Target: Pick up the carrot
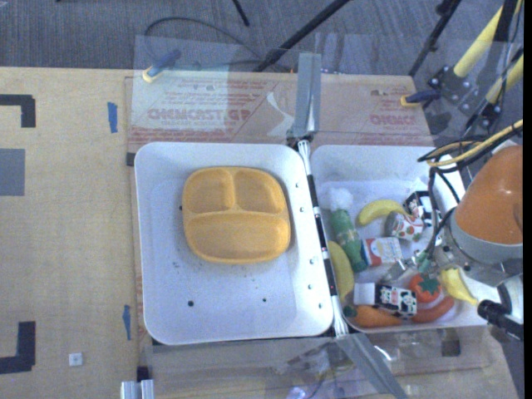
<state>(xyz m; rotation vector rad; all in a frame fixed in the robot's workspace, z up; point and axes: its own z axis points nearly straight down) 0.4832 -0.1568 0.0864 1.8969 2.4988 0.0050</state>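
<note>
**Arm low over the crowded right bin, carrot at the near edge**

The left bin (166, 306) is the landmark here: a wide white tray holding one yellow divided plate (236, 214), which sits toward its far half with bare floor in front of it. Directly to the right of the left bin, sharing a wall, stands the right bin (366, 169), packed with toy food.

The arm (499, 202), grey with its orange band, comes in from the side far from the left bin and hangs over the right bin's outer half. The gripper (420, 260) is down among the items; whether it is spread or closed cannot be told.

Nearest the left bin's wall lie a long yellow banana (339, 268) and a green bottle (343, 231). Further from it sit a second banana (381, 212), a red-and-white carton (386, 249), a tomato (426, 285) and a small black-and-white box (396, 298).

The carrot (374, 316) lies flat along the right bin's near edge, close to the left bin's corner, just below the black-and-white box and apart from the gripper.
</note>
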